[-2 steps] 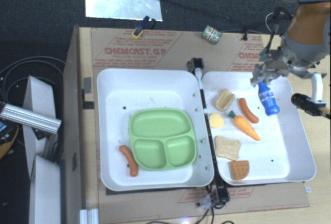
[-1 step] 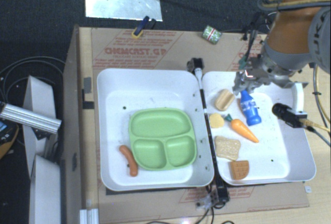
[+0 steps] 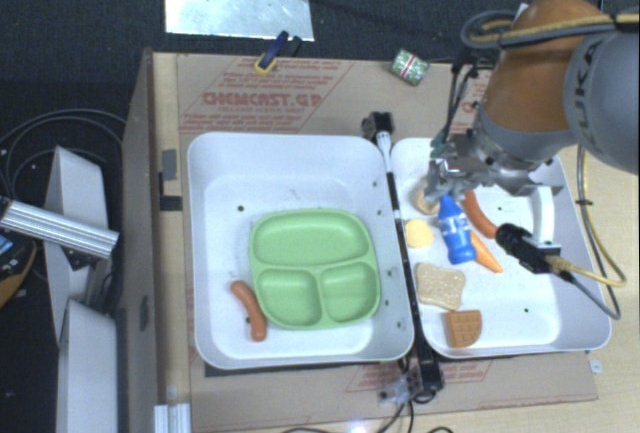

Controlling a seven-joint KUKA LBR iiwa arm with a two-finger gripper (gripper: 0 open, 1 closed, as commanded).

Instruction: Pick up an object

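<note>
blue bottle (image 3: 456, 231): white label, lies lengthwise in my right bin (image 3: 560, 321) between yellow piece (image 3: 419, 235) and carrot (image 3: 480, 234) | my gripper (image 3: 441, 183): just above its top end, grip state cannot be told

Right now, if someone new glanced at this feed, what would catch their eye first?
Probably the green divided tray in the left bin, with a sausage lying beside it. Next, the grey arm with its orange band hangs over the right bin, its gripper low above a blue bottle, a carrot, a bread slice and a cracker.
</note>
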